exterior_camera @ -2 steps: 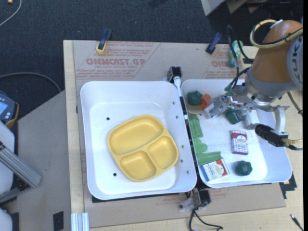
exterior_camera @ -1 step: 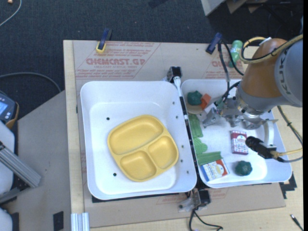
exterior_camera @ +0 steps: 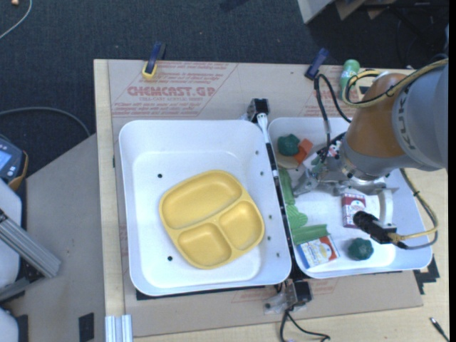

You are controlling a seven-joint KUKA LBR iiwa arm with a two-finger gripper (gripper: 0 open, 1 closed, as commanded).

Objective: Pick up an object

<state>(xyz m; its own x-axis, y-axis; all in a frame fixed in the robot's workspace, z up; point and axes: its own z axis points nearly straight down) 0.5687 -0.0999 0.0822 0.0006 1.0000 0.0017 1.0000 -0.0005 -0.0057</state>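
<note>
The left bin (exterior_camera: 135, 191) holds a yellow divided tray (exterior_camera: 211, 218), lying flat near its middle with three compartments facing up. Right of that tray, across the divider where the two bins meet, the right bin (exterior_camera: 410, 258) holds the loose objects. Closest to the tray are green strips (exterior_camera: 299, 223) along the bin's left wall, and below them a small red and white packet (exterior_camera: 317, 251). Further right of the tray, toward the bin's far corner, sit a dark green lump (exterior_camera: 288, 144) and an orange piece (exterior_camera: 305, 149) just beside it. The gripper (exterior_camera: 324, 173) hangs over the bin's middle under the grey and orange arm (exterior_camera: 388, 127); whether it is open or closed cannot be made out, and nothing can be seen held. Right of it lie a maroon and white carton (exterior_camera: 353, 209) and, nearer the front, a second green lump (exterior_camera: 360, 249).
</note>
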